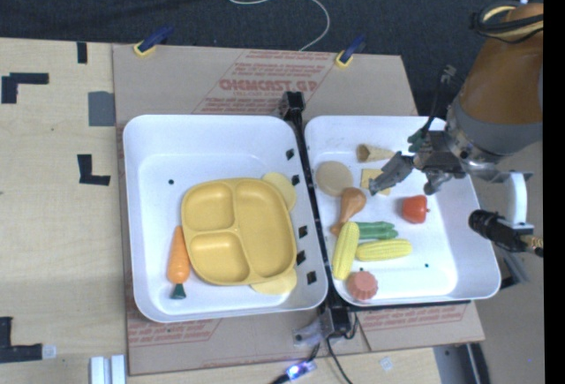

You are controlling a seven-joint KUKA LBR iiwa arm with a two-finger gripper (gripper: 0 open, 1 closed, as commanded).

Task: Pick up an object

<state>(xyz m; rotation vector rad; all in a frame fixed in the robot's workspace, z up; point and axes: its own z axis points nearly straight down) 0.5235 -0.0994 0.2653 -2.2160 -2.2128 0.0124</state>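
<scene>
A: Dark carpet lies behind the table, and a cardboard sheet sits under both bins. Start at nine o'clock?

B: Yes. In the left bin, a carrot lies just beside a yellow tray, at the tray's eight o'clock. The right bin has the pile: a tan disc, a drumstick, corn, green beans, a second corn, a pink round, cheese bits and a tomato.

A: And the tool?

B: Above the right bin at its one o'clock, fingers spread wide, nothing between them. The tomato sits at the tool's five o'clock, apart from the rest.

A: So how would you go about it?

B: I'd judge the tomato easiest: centre over it, keep the fingers wide, descend straight, close gently since it may roll.

A: Any writing?

B: Red print on the cardboard, upside down and too blurred for me to read.
</scene>
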